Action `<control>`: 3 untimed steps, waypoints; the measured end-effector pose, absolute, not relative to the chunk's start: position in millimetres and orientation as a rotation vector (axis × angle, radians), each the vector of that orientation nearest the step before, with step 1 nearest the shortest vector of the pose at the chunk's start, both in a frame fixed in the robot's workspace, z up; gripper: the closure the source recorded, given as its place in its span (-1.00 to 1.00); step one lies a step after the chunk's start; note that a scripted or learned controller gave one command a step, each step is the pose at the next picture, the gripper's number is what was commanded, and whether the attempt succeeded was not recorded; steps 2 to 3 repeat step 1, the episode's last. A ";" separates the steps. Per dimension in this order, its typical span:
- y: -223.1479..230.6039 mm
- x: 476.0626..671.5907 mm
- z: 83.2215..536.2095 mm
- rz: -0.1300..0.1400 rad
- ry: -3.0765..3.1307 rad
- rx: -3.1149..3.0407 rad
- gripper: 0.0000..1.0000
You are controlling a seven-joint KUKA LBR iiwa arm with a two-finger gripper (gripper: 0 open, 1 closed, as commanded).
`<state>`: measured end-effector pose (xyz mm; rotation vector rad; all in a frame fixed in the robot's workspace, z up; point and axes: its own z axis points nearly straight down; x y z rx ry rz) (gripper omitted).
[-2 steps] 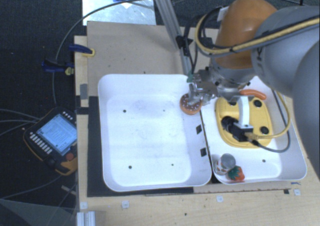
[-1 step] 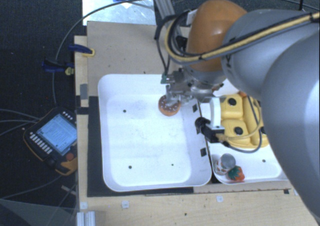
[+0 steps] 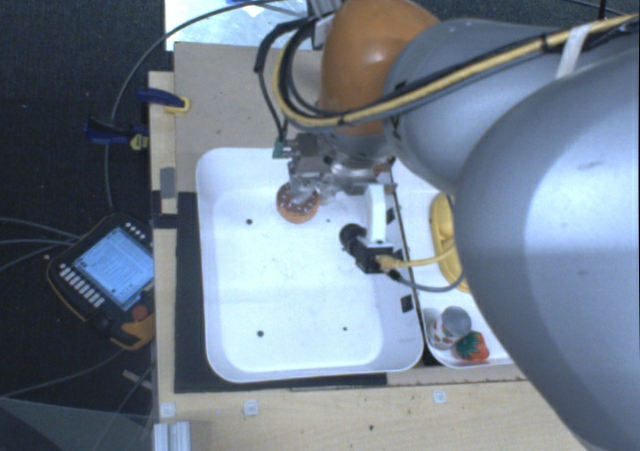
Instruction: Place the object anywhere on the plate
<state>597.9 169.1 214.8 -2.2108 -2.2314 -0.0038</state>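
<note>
The left white bin [image 3: 300,329] holds a small round brownish object [image 3: 297,204] beneath the gripper [image 3: 305,184]. Whether the gripper grasps it cannot be told. The right bin [image 3: 450,357] holds a yellow plate [image 3: 443,229] and small items [image 3: 462,331].

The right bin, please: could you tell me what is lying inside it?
In the right bin, a grey object, an orange-and-green piece and a yellow plate edge show. The arm covers the rest.
</note>
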 end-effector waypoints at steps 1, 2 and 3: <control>165.9 597.7 215.9 -0.002 -2.228 -2.216 -1.00; 165.9 597.7 215.9 -0.002 -2.228 -2.216 -1.00; 165.9 597.7 215.9 -0.002 -2.228 -2.216 -1.00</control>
